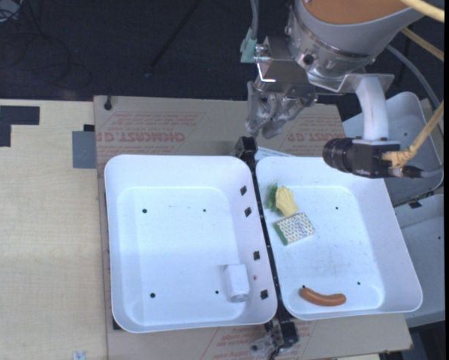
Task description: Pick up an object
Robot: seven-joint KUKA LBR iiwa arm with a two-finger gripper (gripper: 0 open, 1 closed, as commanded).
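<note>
My gripper (268, 126) hangs high above the back edge of the bins, near the divider, with nothing visible between its fingers. Below it, in the right bin (382, 223), lie a yellow corn cob with green husk (283, 199), a small green-and-white patterned block (295, 228) and an orange-brown sausage (322, 298) near the front wall. A small white block (236, 282) rests in the left bin (134, 261) near its front right corner.
The two white bins sit side by side on a cardboard sheet (172, 130), joined by black clips along the divider (256, 231). A black camera cylinder (358, 156) on the arm overhangs the right bin's back edge. Cables run at the right.
</note>
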